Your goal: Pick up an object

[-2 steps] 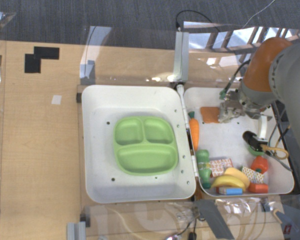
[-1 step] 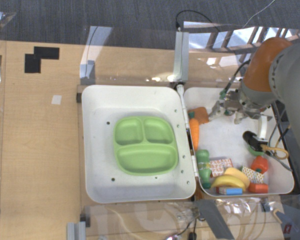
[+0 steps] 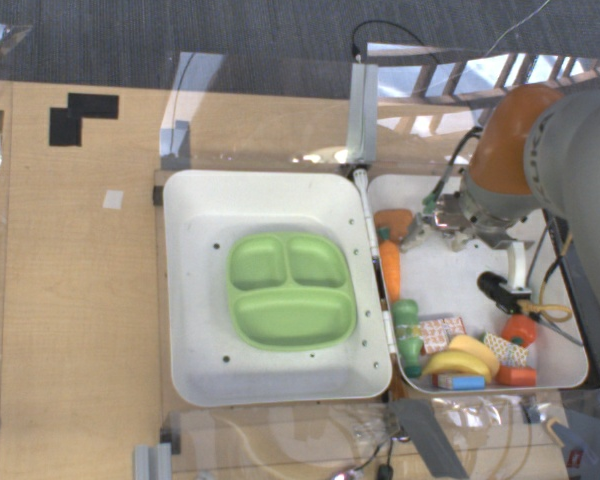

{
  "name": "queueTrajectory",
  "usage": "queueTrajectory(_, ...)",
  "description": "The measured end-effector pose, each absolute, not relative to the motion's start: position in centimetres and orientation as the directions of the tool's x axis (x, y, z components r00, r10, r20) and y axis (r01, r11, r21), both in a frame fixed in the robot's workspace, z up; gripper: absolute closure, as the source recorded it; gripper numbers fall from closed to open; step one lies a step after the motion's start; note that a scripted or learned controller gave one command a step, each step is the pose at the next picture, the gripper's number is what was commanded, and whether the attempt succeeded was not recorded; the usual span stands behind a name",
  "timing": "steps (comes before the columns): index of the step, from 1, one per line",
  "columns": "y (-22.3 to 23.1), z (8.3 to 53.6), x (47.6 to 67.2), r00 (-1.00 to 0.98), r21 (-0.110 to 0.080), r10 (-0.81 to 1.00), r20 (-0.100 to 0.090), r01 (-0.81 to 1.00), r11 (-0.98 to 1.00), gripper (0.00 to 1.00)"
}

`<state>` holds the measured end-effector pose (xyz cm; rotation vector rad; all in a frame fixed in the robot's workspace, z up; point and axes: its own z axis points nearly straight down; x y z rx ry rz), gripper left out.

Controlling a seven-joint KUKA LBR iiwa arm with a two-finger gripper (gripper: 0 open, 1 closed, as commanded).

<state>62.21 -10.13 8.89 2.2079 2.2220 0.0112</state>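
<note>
The worktop (image 3: 70,298) carries two shallow white bins side by side. The left bin (image 3: 195,368) holds a green divided plate (image 3: 291,290) lying flat near its centre, apart from all four walls; its three compartments hold nothing. The right bin (image 3: 570,368) holds the candidate objects for the pick, most of them crowded along the dividing wall and the near edge: a carrot (image 3: 389,270) lying lengthwise against the divider, a brown item (image 3: 393,223) just above it, green pieces (image 3: 407,313) below it, and a cluster at the near edge that includes a banana (image 3: 463,355), a patterned box (image 3: 441,332), a blue block (image 3: 462,382) and a red-orange item (image 3: 519,330). This crowding leaves the far centre of the bin floor bare, which is probably why the arm is positioned there. The arm enters from the right, its orange band above the wrist, and the hand (image 3: 446,218) sits low over the far part of the right bin, close to the brown item and the carrot top. Whether the hand is spread or pressed together cannot be determined at this resolution, and nothing is seen between its fingers. Judged from this, the pick is not yet achieved.
</note>
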Motion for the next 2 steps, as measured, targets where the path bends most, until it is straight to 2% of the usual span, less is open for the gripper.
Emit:
queueTrajectory(1, -8.5, 8.8, 67.0, -0.207, 0.003, 0.978, -0.005, 0.978, 0.207, 0.00)
queueTrajectory(2, -9.2, 8.8, 64.2, -0.189, 0.009, 0.982, -0.002, 0.982, 0.189, 0.00)
